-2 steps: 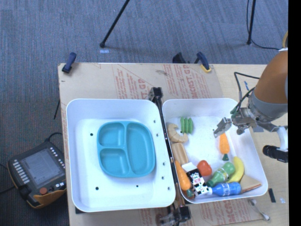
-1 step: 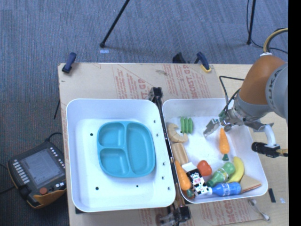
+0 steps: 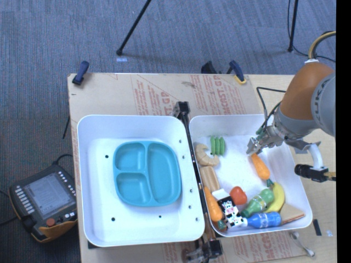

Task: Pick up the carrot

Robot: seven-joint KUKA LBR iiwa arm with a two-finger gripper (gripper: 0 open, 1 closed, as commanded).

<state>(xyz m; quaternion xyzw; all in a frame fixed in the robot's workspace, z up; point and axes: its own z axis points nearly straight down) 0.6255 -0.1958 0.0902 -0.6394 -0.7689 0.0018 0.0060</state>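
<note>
The carrot [image 3: 261, 167] is a short orange piece lying slantwise on the floor of the right bin [image 3: 236, 126], near its right wall. My gripper [image 3: 256, 144] hangs directly over the carrot's upper left end, at or just above it. The grey arm with its orange band comes in from the upper right. Whether the carrot's tip sits inside the gripper is not clear from this angle.
The right bin also holds green beans [image 3: 218, 145], a croissant [image 3: 207, 155], a tan stick [image 3: 209, 177], another orange piece [image 3: 214, 206], a tomato [image 3: 238, 195], a banana [image 3: 277, 197], a green bottle [image 3: 258, 201] and a blue bottle [image 3: 263, 220]. A teal divided plate [image 3: 147, 172] lies in the left bin [image 3: 88, 147].
</note>
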